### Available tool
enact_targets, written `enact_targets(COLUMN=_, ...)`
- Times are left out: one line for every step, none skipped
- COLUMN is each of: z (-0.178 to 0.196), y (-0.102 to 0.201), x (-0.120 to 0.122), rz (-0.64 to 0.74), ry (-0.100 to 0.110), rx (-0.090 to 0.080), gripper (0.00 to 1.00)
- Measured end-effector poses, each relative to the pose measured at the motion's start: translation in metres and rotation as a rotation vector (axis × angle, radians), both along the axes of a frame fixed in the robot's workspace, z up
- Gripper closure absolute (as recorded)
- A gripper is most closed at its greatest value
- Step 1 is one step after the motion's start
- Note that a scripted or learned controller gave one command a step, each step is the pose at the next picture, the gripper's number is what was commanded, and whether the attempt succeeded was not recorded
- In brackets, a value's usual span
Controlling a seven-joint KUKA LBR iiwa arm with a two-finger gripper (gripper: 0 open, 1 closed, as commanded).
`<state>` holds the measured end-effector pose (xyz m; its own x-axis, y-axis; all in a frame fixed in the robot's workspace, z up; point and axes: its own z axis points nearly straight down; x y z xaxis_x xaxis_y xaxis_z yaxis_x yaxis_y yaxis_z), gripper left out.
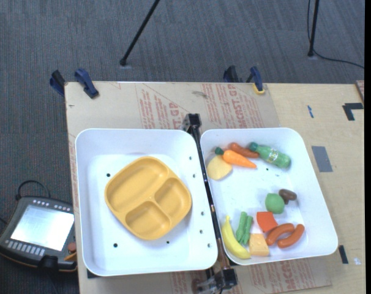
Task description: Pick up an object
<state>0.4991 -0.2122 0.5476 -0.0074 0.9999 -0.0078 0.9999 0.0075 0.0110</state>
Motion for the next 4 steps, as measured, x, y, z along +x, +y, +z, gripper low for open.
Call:
enact_targets(z=0.010, y=0.000, x=0.002, rz=0.005, ry=-0.005, rx=-0.004, gripper=1.00)
enact_targets(z=0.019, y=0.001, x=0.005, rz=0.013, ry=-0.010, rx=-0.007, gripper=1.00)
enact_targets(z=0.029, y=0.001, x=0.007, rz=0.020, ry=-0.015, rx=-0.010, gripper=1.00)
enact_targets(z=0.038, y=0.002, x=0.010, rz=0.028, ry=-0.020, rx=-0.014, gripper=1.00)
